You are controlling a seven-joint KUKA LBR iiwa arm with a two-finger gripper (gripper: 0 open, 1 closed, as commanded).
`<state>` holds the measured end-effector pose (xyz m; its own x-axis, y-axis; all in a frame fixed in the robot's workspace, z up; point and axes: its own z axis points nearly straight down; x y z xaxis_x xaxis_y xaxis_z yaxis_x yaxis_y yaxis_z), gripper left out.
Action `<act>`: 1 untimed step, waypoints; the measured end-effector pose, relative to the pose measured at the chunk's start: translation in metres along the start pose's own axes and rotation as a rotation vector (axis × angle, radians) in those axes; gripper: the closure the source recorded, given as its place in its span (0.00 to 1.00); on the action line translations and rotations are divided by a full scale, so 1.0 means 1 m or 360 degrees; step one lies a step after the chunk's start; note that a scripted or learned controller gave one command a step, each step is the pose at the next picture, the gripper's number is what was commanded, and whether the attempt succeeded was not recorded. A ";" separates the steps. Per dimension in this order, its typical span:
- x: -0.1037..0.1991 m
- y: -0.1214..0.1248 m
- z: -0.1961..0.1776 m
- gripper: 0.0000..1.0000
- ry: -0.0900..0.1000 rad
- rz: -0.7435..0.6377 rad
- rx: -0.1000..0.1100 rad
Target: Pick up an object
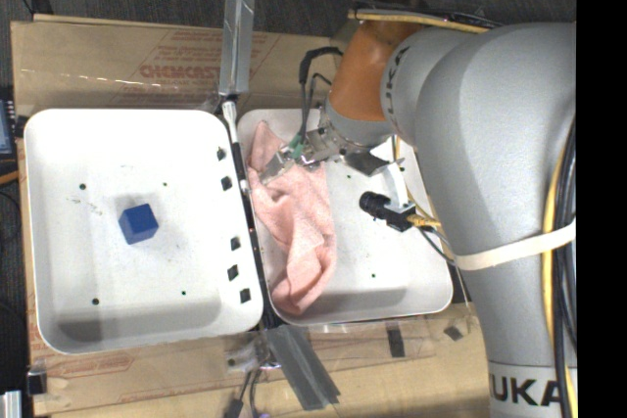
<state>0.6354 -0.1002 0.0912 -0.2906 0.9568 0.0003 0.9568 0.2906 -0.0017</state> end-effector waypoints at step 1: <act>-0.009 -0.096 0.000 0.00 0.0001 0.0050 0.0002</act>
<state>0.5459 -0.1363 0.0912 -0.2606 0.9654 0.0012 0.9654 0.2606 -0.0033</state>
